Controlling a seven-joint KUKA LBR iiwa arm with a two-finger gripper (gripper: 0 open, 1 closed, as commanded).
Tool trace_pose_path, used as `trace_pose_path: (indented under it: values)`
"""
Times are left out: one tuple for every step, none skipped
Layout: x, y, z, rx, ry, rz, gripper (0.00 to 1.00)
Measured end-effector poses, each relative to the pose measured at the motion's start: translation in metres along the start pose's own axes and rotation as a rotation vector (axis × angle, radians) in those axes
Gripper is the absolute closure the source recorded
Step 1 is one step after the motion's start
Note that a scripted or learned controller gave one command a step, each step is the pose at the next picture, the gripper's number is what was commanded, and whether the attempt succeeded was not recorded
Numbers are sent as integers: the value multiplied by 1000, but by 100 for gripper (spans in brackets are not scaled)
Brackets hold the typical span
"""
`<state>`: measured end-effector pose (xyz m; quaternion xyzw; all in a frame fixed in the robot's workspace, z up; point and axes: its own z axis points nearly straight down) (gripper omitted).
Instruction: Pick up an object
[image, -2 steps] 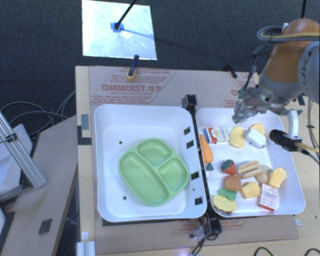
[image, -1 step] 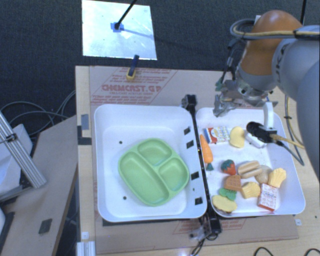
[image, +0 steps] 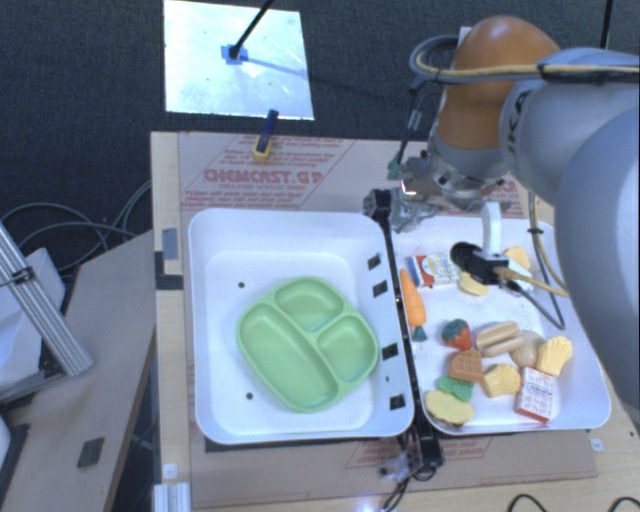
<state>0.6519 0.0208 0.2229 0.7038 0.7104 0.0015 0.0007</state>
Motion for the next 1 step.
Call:
trace_pose_path:
  values:
    - [15,7,1,0,-1,3,100]
